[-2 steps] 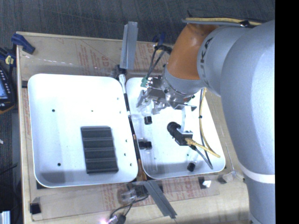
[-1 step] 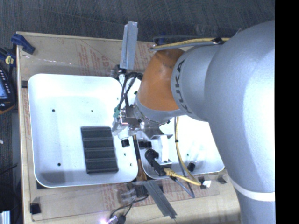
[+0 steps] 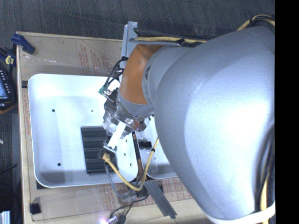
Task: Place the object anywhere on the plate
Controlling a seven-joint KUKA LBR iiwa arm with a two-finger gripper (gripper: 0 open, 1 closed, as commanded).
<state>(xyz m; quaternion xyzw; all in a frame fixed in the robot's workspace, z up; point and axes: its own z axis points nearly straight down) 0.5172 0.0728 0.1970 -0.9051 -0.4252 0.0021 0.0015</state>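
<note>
A dark grey ribbed rectangular slab (image 3: 95, 149) lies flat in the left white bin (image 3: 51, 125), near its front right corner. My gripper (image 3: 114, 124) hangs over the right side of that bin, just above the slab's right edge, below the orange band. The wrist and its bracket cover the gripper's tip, so what it holds, if anything, is hidden. A small black piece (image 3: 144, 145) shows just right of the wrist, near the wall between the bins.
The big grey arm covers most of the right bin (image 3: 163, 171), leaving a front strip of it visible. The left and back parts of the left bin show bare white floor. A yellow cable (image 3: 122, 177) loops over the front rim.
</note>
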